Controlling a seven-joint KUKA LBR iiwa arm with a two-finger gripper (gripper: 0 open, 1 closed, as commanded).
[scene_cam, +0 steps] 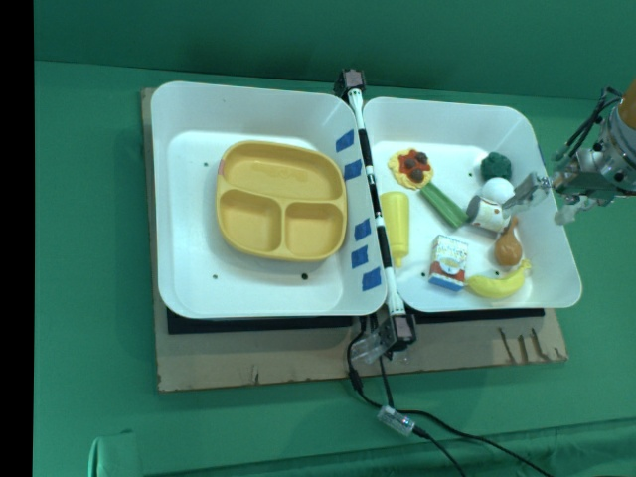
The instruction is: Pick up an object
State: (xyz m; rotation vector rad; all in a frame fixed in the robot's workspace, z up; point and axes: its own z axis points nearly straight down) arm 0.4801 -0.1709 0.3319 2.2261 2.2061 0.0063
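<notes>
Several toy foods lie in the right bin [452, 117]: a red and yellow piece [410, 167], a green stick [442, 205], a yellow bottle [395, 227], a small carton [449, 262], a banana [499, 283], a brown drumstick [508, 246], a white cup [485, 213], a white egg [497, 189] and a dark green broccoli [496, 165]. My gripper [548, 201] hangs over that bin's right rim, open. One finger [528, 192] points left, close to the egg and cup. Nothing sits between the fingers.
The left bin [189, 256] holds a yellow divided tray [281, 214]. A taped divider bar [370, 202] runs between the bins. Cables [397, 420] trail off the cardboard base at the front. Green cloth surrounds the bench.
</notes>
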